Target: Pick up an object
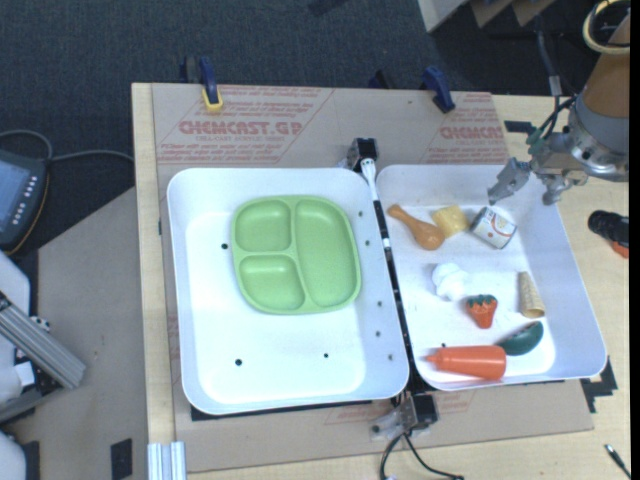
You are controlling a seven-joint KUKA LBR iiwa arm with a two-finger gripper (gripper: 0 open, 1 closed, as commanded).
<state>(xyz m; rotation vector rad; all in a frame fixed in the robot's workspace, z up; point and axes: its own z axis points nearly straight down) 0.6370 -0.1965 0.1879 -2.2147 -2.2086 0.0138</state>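
Note:
The right bin [575,268] holds several toy foods. A small white can [493,226] lies near its far side, next to a yellow piece [450,218] and a tan drumstick [418,226]. Closer to the front are a white lump [449,280], a red strawberry [482,310], a tan cone [529,294], an orange carrot [467,361] and a dark green piece [522,340]. My gripper [528,186] hangs over the bin's far right part, just above and behind the can. Its fingers are spread open with nothing between them.
A green divided plate [296,253] lies in the left bin [200,368]. The ridge between the bins [385,258] runs down the middle. Blue clamps [210,83] sit on the bench's far edge. A dark device [20,193] lies off the bench at left.

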